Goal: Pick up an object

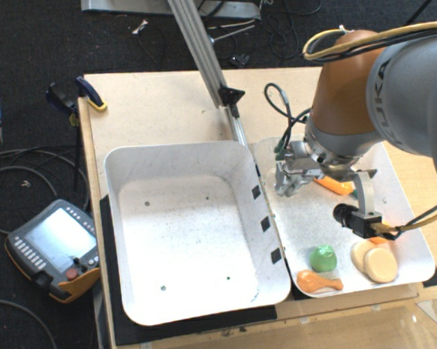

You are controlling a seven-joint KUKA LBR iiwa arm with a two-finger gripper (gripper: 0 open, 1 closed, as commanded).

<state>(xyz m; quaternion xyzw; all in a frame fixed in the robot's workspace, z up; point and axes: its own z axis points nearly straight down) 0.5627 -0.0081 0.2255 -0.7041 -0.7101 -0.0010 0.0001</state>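
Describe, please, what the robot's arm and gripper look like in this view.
The arm is bulky and rounded, grey, with a broad orange band above the wrist and dark lettering on the grey shell. A yellow-and-black cable loops over the orange part, and a dark cable curls beside the wrist. The gripper is a compact silver-grey metal assembly.

We see the arm (392, 81) cut off at the right edge, covering most of an orange carrot (334, 186) and the right bin's (414, 267) far wall.
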